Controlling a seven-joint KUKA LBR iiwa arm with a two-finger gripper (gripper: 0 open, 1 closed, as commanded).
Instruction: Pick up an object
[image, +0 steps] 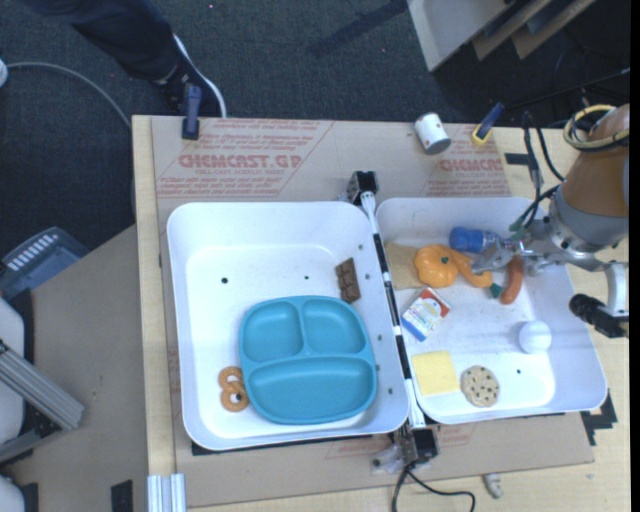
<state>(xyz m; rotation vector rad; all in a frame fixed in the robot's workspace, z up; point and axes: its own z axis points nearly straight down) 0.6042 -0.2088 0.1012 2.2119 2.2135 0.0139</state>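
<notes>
While low in the right bin, the end effector has an unreadable grip.

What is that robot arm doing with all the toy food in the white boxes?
The grey robot arm reaches into the right white bin, and its gripper is down among an orange toy pumpkin, a blue toy and a small orange sausage-shaped toy. Nothing looks lifted yet. The left white bin holds a blue divided tray, a pretzel and a brown chocolate piece.

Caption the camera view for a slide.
Gripper down in the right bin among toy food; blue tray in left bin.
</notes>
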